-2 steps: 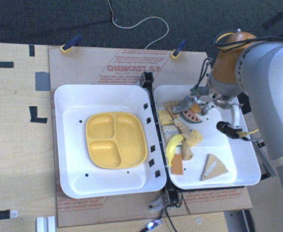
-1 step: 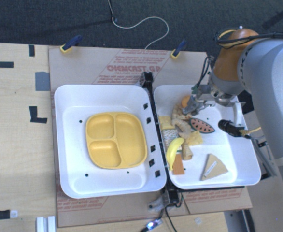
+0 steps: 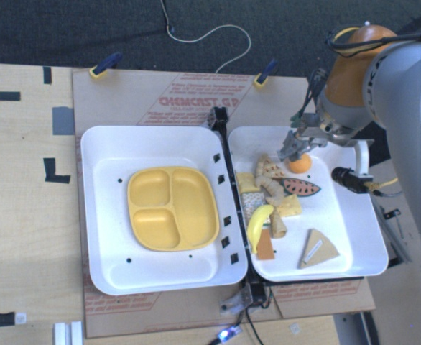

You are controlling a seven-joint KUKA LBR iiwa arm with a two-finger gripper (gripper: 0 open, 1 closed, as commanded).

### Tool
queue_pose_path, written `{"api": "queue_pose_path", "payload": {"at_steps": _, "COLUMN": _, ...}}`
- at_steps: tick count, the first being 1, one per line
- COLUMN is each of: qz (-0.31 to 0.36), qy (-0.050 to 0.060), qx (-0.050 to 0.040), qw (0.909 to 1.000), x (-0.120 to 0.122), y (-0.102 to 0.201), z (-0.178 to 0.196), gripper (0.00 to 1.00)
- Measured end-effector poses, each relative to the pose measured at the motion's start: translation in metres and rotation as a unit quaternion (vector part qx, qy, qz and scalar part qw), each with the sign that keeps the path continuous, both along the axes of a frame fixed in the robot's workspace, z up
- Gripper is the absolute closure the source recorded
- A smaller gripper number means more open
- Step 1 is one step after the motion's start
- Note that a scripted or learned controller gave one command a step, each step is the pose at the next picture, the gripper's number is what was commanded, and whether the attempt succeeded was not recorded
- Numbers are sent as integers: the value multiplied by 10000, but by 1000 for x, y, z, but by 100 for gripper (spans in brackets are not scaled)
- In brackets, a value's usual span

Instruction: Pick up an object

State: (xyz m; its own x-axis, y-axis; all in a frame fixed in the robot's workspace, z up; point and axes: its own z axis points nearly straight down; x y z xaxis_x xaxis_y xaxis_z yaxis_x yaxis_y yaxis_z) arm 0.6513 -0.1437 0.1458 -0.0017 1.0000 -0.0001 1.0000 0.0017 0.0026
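Note:
The right bin (image 3: 354, 221) holds a heap of toy food: a small orange fruit (image 3: 299, 164), a watermelon slice (image 3: 300, 187), a banana (image 3: 259, 223), a tan sandwich wedge (image 3: 317, 248), bread-like pieces (image 3: 269, 169) and a cheese block (image 3: 290, 205). My gripper (image 3: 294, 149) hangs over the bin's upper middle, its tip right at the orange fruit's upper left edge. Whether the fruit sits between the fingers cannot be made out.
The left bin (image 3: 103, 157) holds a yellow divided plate (image 3: 172, 208). Black clips line the seam between the bins (image 3: 227, 192). A white cable (image 3: 210, 34) lies on the dark floor behind; the cardboard is held by blue and yellow clamps (image 3: 105, 65).

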Motion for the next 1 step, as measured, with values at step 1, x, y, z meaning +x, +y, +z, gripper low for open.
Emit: {"api": "queue_pose_path", "payload": {"at_steps": 1, "qz": 2, "qy": -12, "qx": -3, "qw": 10000, "x": 2, "y": 7, "z": 62, "gripper": 100}}
